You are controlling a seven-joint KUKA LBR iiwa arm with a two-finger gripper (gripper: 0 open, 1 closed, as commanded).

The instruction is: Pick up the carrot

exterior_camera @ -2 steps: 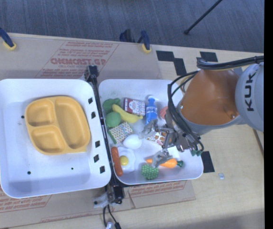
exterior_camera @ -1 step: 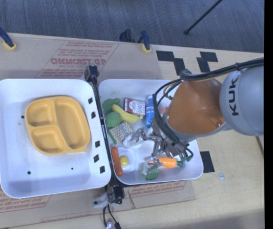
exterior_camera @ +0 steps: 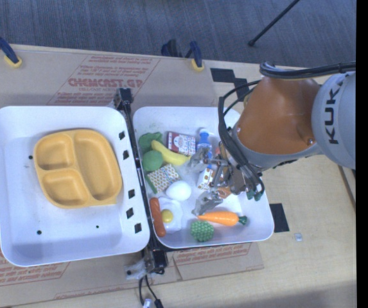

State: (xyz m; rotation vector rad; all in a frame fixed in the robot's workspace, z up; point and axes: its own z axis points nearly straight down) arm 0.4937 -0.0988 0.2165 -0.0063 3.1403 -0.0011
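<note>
The carrot point(exterior_camera: 220, 219), orange with a green top pointing right, lies flat near the front edge of the right bin point(exterior_camera: 261, 226). My gripper point(exterior_camera: 210, 191) hangs just above and behind it, over the bin's middle, with the metal fingers pointing down toward the carrot's left part. The fingers stand a little apart and nothing shows between them. The carrot rests on the bin floor, apart from the fingertips.
The right bin also holds a banana point(exterior_camera: 168, 153), a green ball point(exterior_camera: 152, 161), an egg point(exterior_camera: 179, 190), a fried egg point(exterior_camera: 169, 215), a sausage point(exterior_camera: 157, 217), a green bumpy fruit point(exterior_camera: 201, 230), a red box point(exterior_camera: 180, 142) and a small bottle point(exterior_camera: 203, 141). A yellow divided plate point(exterior_camera: 76, 167) sits in the left bin.
</note>
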